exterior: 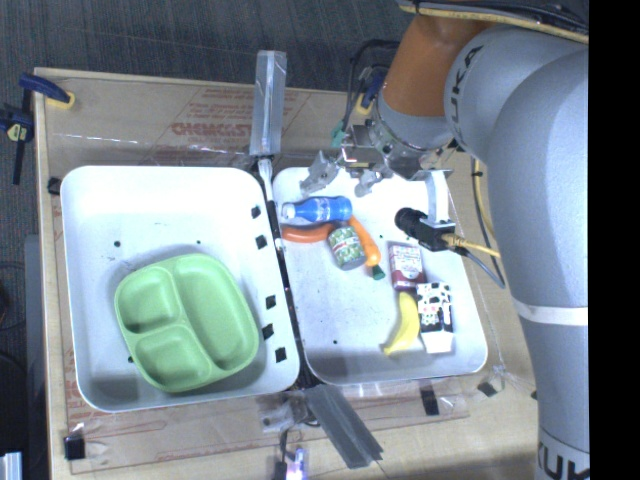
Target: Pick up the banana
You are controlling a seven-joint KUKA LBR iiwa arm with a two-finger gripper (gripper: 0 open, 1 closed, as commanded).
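Yellow and gently curved, the small banana lies on the floor of the right-hand shallow white bin, close to that bin's near right corner. It touches a black-and-white patterned carton on its right, and a dark red rectangular packet sits just beyond its far end. Nothing grips it, so the pick appears not yet begun.

Up at the bin's far rim, the two-finger metal gripper hangs with its fingers spread apart and nothing between them. Just nearer than the gripper lie a blue plastic bottle, an orange carrot-shaped toy and a small green can, all well apart from the banana.

Judging by this layout, the whole task remains: travel toward the bin's near right corner, descend, close on the fruit and lift. The carton pressed against it may crowd one finger.
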